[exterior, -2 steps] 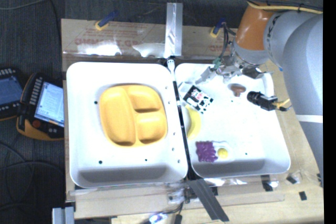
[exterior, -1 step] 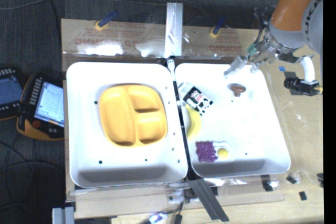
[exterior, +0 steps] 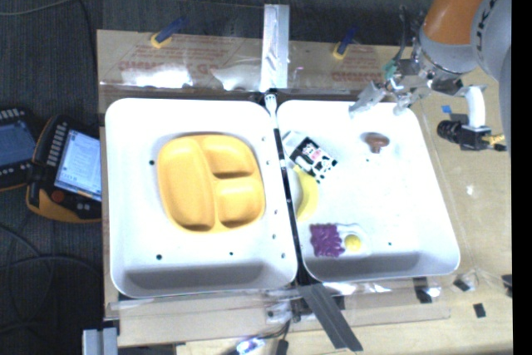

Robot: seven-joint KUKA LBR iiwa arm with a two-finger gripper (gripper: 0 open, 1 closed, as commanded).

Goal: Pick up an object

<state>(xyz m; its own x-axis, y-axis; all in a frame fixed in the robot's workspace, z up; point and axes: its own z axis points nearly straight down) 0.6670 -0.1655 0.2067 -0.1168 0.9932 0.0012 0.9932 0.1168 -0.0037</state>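
Small brown rounded lump [exterior: 376, 142] near the far right corner of the right white bin [exterior: 432, 204], just below the gripper [exterior: 389, 94]. Probably light, firm, maybe slick; best pinched across the middle. Jaws' state impossible to tell. Black-and-white printed packet [exterior: 311, 155] near the divider, print unreadable.

The arm [exterior: 465, 4] is cut off by the top and right edges, the gripper [exterior: 384, 96] is too blurred to read, and the black-and-white object [exterior: 311, 155] partly covers the yellow piece [exterior: 307, 191].
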